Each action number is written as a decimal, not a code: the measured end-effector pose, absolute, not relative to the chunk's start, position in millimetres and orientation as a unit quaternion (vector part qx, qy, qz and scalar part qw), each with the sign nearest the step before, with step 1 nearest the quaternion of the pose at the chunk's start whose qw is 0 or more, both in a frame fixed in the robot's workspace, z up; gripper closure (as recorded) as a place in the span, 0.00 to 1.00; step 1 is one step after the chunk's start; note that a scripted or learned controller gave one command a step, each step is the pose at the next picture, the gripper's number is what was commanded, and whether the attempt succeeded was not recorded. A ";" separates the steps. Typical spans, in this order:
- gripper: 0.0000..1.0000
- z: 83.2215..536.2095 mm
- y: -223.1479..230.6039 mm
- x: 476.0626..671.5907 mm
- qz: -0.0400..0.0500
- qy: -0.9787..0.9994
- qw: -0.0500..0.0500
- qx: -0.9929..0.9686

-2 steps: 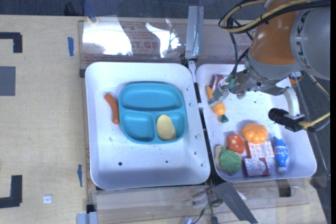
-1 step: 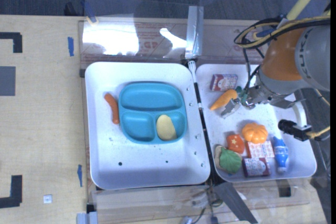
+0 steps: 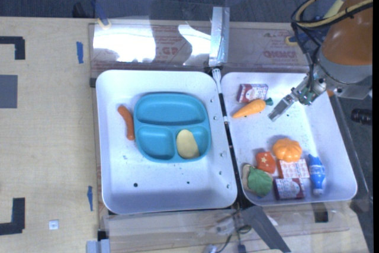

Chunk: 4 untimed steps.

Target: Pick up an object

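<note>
Pale wood bench [image 3: 41,145] runs across the scene under dark carpet, bearing two shallow white bins side by side. Leftmost, the left bin [image 3: 112,186] holds an orange sausage-shaped toy [image 3: 126,121] lying beside a blue divided tray [image 3: 169,121], and a yellow lemon-like piece [image 3: 187,143] sits in the tray's lower right compartment. Across the divider, the right bin [image 3: 331,145] carries a small red carton [image 3: 252,92] and a toy carrot [image 3: 249,108] near its top left, then a cluster at the front: a green item [image 3: 259,182], a red tomato-like piece [image 3: 266,161], an orange pumpkin-like piece [image 3: 287,149], red-and-white packets [image 3: 290,178] and a small blue bottle [image 3: 317,175]. The gripper [image 3: 279,108] hangs over the right bin just right of the carrot, apart from it, with nothing seen between its fingers; how far the jaws stand apart is too small and blurred to tell. I judge this the approach step, nothing yet grasped. The next move likely calls for settling over the carrot and closing on it. The arm is cut off at the right edge, and the packets' labels are unreadable.
</note>
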<state>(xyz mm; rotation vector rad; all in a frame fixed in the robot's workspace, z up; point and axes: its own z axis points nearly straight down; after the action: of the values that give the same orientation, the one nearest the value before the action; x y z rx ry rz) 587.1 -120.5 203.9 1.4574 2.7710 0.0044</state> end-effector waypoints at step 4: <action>0.00 87.5 -123.2 498.6 0.002 0.779 0.001 0.628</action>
<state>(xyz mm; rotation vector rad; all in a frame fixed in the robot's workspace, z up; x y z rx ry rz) 498.6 -123.2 87.5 1.9698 2.4440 0.0055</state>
